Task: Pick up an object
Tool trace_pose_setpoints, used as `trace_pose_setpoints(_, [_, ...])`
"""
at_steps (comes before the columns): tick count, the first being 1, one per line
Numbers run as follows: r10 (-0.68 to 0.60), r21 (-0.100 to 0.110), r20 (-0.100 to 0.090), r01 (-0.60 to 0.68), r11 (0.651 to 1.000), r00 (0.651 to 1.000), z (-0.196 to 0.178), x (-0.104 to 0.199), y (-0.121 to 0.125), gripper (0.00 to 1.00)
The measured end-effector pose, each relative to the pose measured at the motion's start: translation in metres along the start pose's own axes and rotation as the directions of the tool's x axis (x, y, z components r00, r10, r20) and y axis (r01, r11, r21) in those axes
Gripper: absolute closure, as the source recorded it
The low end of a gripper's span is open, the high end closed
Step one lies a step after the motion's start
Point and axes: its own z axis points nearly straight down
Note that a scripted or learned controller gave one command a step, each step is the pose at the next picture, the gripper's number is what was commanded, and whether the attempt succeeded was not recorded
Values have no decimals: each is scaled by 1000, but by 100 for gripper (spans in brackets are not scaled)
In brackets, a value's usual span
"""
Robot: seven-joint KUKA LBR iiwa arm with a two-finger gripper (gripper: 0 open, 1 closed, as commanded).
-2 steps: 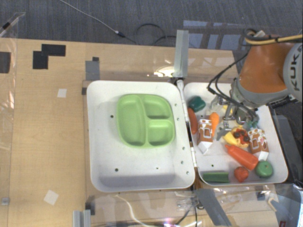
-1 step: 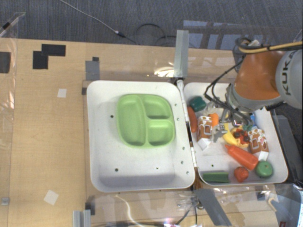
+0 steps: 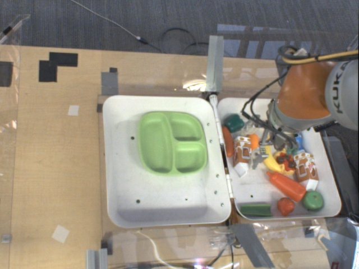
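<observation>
The right bin (image 3: 331,175) holds a heap of toy food. In it I see a yellow banana (image 3: 273,163), an orange carrot (image 3: 286,185), a brown-and-white carton (image 3: 242,149) and a second carton (image 3: 306,167). There are also a red sausage (image 3: 227,141), a dark green piece (image 3: 233,121), a green cucumber (image 3: 255,209), a red tomato (image 3: 285,206) and a green ball (image 3: 313,200). My gripper (image 3: 263,152) hangs low over the middle of the heap, between the left carton and the banana. The wrist hides what lies under it.
The left bin (image 3: 120,200) bears a light green divided plate (image 3: 171,142). A metal post (image 3: 215,66) rises behind the ridge where the two bins meet. Black cables (image 3: 252,102) loop from the wrist over the right bin's back edge.
</observation>
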Motion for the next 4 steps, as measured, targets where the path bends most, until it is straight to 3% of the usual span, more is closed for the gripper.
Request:
trace_pose_setpoints(1, [37, 7, 18, -37, 999, 999, -1, 7, 4, 0])
trace_pose_setpoints(2, [38, 5, 3, -38, 999, 999, 0, -2, 2, 0])
trace_pose_setpoints(3, [34, 0, -24, -35, 999, 999, 22, 12, -34, 0])
trace_pose_setpoints(4, [136, 2, -28, -136, 991, 990, 23, 5, -22, 0])
